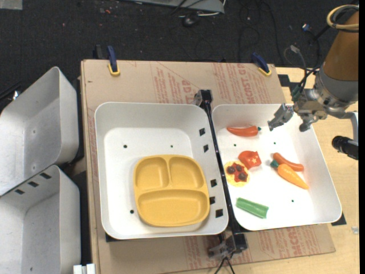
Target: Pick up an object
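While cardboard (pixel 239 81) lettering is unreadable, the tool (pixel 290 118) hangs spread, holding nothing.

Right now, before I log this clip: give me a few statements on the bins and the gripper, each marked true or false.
1. The yellow divided plate lies in the left bin. True.
2. The gripper holds the red chili pepper. False: its open fingers hang at the right bin's far edge with nothing between them, and the pepper lies apart on the bin floor.
3. The green piece is the item nearest the right bin's near rim. True.
4. The carrot sits on the yellow divided plate. False: it lies in the right bin, beside an orange-red piece.
5. The left bin holds five items. False: just the plate.
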`<state>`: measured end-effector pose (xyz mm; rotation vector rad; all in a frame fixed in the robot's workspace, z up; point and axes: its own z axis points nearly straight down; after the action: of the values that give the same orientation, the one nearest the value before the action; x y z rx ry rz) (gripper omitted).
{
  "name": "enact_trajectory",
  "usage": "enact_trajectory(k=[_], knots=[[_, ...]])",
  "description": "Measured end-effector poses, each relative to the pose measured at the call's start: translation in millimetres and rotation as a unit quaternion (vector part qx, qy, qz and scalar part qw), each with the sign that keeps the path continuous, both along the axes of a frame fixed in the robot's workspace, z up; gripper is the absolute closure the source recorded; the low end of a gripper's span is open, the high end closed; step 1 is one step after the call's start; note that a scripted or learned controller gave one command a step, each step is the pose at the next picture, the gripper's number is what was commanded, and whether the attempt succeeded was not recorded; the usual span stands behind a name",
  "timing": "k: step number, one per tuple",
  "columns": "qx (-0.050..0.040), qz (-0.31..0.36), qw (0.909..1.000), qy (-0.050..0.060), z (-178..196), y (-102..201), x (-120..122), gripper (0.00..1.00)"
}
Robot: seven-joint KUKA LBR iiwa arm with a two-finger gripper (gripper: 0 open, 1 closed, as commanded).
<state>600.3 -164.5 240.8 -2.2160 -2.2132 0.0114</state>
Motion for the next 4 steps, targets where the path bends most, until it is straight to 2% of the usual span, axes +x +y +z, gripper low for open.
enact_trajectory(k=[1, 2, 4], knots=[[-0.0009, 0.001, 1.0000, -0.006, 7, 1, 2, 0.00], [-0.0007, 0.000, 1.0000, -0.004, -44, -7, -4, 0.00], [-0.0004, 0.000, 1.0000, -0.004, -151, -1, 3, 0.00]])
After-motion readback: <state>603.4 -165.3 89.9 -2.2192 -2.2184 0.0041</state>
